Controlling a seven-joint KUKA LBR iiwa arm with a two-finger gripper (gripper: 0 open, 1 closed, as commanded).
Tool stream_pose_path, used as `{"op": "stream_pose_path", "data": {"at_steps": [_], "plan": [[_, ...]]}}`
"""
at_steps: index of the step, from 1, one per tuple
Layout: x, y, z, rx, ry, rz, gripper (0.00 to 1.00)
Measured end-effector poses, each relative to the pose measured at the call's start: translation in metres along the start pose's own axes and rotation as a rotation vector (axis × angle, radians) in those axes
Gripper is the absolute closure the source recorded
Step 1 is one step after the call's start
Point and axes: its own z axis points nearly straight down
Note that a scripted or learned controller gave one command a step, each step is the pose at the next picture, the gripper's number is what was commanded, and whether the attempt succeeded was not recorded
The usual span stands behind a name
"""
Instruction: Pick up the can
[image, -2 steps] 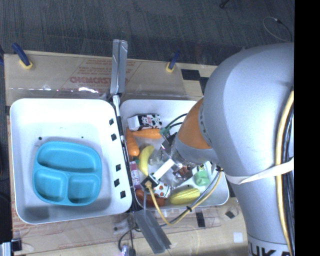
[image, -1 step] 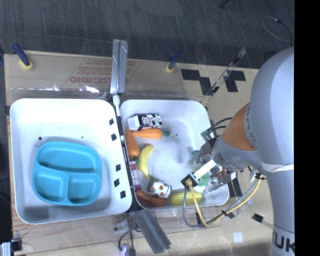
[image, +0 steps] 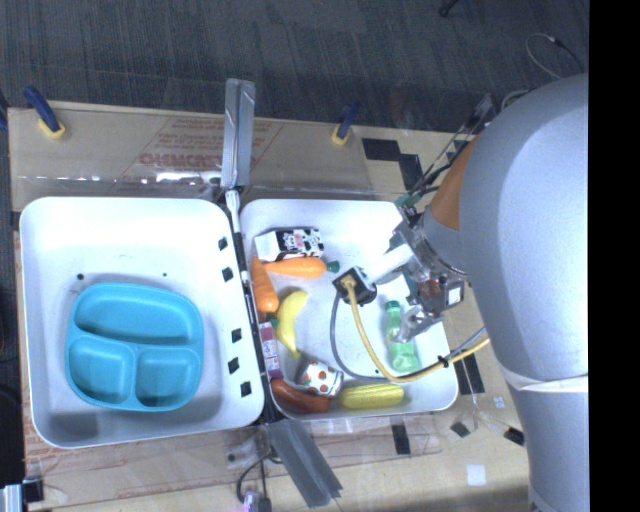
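Observation:
In the right bin, near the front edge, lies a small white can with red marks, wedged between a banana and a dark red vegetable. My gripper hangs over the bin's right side, above a green bottle and well to the right of the can. The wrist hides its tips.
The right bin also holds a black-and-white carton, two carrots, and a yellow vegetable. A yellow cable loops from the wrist over the bin floor. A blue divided plate sits in the left bin.

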Motion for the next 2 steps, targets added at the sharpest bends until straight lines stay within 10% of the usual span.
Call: {"op": "stream_pose_path", "data": {"at_steps": [1, 2], "plan": [[-0.019, -0.049, 0.127, 0.002, -0.002, 0.045, 0.0], [0.076, -0.038, 0.026, 0.0, 0.0, 0.064, 0.0]]}}
